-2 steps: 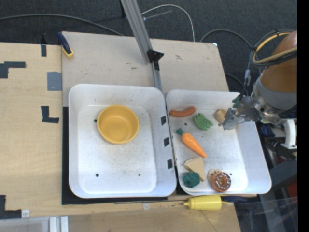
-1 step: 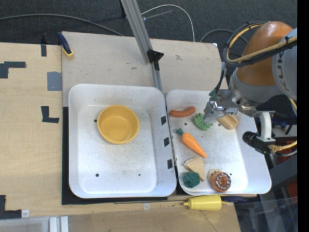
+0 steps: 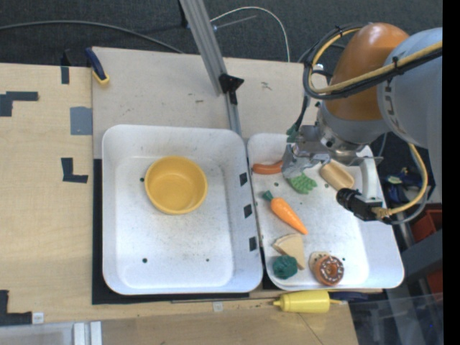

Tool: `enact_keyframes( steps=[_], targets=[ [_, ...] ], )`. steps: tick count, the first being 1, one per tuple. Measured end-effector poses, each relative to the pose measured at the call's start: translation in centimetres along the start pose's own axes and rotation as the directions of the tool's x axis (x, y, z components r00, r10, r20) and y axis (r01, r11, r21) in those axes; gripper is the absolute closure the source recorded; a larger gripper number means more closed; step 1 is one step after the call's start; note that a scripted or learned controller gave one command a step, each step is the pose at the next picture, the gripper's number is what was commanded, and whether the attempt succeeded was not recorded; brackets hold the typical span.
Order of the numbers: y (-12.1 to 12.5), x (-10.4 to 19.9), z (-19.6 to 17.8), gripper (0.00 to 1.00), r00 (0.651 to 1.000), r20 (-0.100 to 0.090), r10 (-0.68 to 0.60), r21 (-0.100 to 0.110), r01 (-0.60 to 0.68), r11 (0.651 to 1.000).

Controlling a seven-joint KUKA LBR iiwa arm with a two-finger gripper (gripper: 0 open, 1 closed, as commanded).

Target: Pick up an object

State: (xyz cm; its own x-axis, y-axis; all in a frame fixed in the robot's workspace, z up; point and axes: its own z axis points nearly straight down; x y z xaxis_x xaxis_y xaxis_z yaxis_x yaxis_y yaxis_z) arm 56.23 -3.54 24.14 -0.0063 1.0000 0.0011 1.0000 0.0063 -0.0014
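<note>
Table: I see a pale wood-grain top [image 3: 43, 214] with grey tape marks along its left side; a lighter beige board [image 3: 158, 92] lies across the far part, under the bins.
Floor: dark carpet [image 3: 86, 9] runs beyond the table's far edge, with thin cables trailing over it.
Pole: a grey metal strut [image 3: 205, 38] slants in from the far edge and ends at a black clamp just above the gap between the bins.
Clip: a small blue and yellow clip [image 3: 97, 67] sits at the board's far left corner.
Left bin: the white tray [image 3: 126, 264] carries a yellow bowl [image 3: 176, 185], upright, in its far half.
Right bin: the white tray [image 3: 374, 264] carries the toy food. An orange sausage-like piece [image 3: 267, 168] lies at its far left corner, a green ridged piece [image 3: 302, 184] just beside the claw, a tan bread-like piece [image 3: 336, 174] towards the far right.
More in the right bin: a carrot [image 3: 288, 215] lies slantwise mid-bin; a cheese wedge [image 3: 291, 246], a dark green lump [image 3: 284, 267] and a round frosted pastry [image 3: 328, 268] sit near the near edge.
Bottle: a yellow bottle [image 3: 305, 302] lies on its side on the table, just outside the right bin's near edge.
Claw: the claw [image 3: 302, 160] hangs low over the far part of the right bin, by the green ridged piece; I cannot tell from here whether it is released or clenched.
</note>
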Motion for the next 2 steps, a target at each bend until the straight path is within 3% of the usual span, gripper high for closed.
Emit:
enact_keyframes(
  steps=[2],
  targets=[
    [2.9,11.9,0.9,1.0,1.0,0.0,-0.002,0.0,0.002,1.0]
  ],
)
